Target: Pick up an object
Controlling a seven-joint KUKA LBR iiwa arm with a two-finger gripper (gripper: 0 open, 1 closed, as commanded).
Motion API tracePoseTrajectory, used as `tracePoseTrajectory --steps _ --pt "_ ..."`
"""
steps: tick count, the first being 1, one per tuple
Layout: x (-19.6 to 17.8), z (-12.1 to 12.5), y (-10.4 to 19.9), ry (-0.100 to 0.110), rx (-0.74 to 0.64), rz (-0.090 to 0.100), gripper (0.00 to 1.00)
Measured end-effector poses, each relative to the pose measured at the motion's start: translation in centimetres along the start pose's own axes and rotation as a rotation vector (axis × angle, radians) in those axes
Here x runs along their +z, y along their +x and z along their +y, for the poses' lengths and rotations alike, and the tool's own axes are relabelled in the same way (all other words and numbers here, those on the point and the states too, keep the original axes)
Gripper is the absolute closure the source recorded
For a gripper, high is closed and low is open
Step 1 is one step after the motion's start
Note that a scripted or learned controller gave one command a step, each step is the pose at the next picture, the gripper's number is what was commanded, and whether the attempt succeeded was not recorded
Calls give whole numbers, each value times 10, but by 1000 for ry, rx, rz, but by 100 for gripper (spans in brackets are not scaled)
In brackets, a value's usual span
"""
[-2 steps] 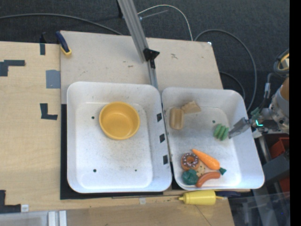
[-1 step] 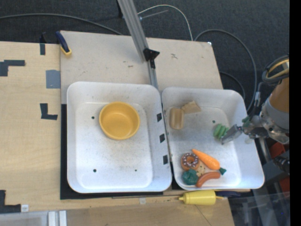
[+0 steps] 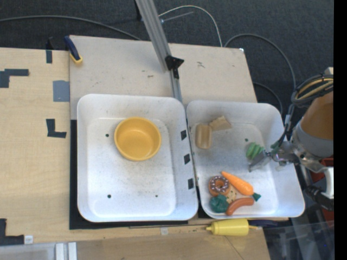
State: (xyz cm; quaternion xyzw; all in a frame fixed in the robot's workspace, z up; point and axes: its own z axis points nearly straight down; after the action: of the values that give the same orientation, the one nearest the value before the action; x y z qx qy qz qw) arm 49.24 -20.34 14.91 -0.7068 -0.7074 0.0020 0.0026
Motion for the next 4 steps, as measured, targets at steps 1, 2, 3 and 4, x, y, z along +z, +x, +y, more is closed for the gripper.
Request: tracePoseTrajectory --steps 1,2,3,4 --pt "48 -6 8 0 -1 1 0" --pt "36 -5 8 -2 -1 1 100" --pt "-7 1 9 -9 -1 -2 100" --pt "-62 10 4 -11 -1 -3 100"
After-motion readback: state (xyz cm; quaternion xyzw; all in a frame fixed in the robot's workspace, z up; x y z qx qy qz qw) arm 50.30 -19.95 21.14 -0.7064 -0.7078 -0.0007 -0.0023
